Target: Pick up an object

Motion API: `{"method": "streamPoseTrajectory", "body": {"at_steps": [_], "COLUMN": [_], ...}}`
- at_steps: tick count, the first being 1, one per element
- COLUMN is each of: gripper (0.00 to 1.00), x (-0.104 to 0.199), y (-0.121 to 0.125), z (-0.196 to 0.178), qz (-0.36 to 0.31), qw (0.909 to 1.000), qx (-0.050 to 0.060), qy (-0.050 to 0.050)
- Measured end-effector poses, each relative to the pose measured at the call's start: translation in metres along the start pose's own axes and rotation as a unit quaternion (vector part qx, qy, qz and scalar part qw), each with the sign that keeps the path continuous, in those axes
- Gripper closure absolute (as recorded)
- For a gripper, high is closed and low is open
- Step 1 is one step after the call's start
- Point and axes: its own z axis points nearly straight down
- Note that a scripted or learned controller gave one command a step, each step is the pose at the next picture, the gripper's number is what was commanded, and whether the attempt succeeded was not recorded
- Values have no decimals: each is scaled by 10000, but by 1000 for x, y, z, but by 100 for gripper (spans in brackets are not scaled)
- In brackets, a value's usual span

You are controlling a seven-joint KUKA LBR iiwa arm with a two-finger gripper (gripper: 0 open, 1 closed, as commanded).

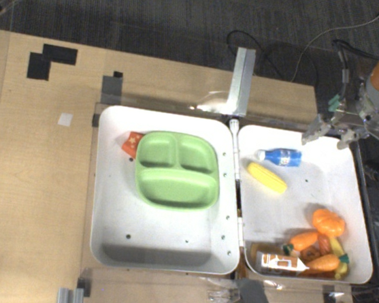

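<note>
While the jaws (330, 135) hang spread apart and empty over the far edge of the right bin (350, 181), the blue bottle (280, 156) lies just below and left of them, long axis running left-right, with the yellow corn (267, 177) beside the bottle.

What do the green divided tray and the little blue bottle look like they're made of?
Green tray: looks like moulded plastic with a matte finish, one even colour, with soft rounded compartment edges and no glare. Blue bottle: probably glossy plastic, with a white cap end and a bright highlight on its side; too small to be sure.
</note>
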Motion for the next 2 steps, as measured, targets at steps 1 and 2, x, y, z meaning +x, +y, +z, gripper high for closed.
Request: {"method": "streamPoseTrajectory", "body": {"at_steps": [1,2], "gripper": [0,0], "x": [0,17], "y": [0,6], "z": [0,108], "qz": [0,-1089], "qw": [10000,9941], "qx": [0,0], "qy": [0,1]}}
